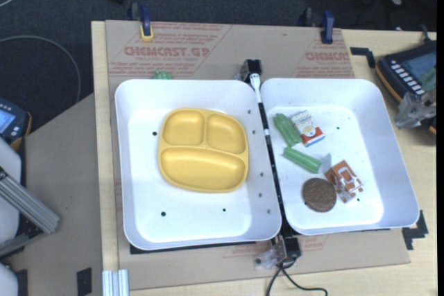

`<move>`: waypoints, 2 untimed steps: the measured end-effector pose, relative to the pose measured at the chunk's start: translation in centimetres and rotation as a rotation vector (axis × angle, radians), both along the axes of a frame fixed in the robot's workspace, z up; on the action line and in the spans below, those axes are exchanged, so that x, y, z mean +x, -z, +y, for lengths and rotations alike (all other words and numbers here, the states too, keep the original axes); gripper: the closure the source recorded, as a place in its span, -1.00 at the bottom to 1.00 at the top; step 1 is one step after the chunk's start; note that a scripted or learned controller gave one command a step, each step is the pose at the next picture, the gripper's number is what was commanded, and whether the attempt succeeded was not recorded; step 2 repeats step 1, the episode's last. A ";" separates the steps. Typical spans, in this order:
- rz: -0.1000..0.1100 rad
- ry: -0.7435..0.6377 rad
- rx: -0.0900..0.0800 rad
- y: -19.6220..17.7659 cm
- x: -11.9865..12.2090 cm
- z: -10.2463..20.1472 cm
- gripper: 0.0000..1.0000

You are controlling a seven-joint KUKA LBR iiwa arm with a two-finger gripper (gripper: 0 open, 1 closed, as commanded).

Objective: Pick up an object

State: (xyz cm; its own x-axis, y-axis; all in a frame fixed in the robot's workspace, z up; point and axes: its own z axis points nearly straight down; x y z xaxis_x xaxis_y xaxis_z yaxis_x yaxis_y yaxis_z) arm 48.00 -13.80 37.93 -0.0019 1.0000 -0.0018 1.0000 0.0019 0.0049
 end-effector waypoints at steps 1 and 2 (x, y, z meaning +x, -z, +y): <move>0.005 0.003 0.001 0.4 -0.1 -0.8 1.00; 0.005 0.003 0.001 0.4 -0.1 -0.8 1.00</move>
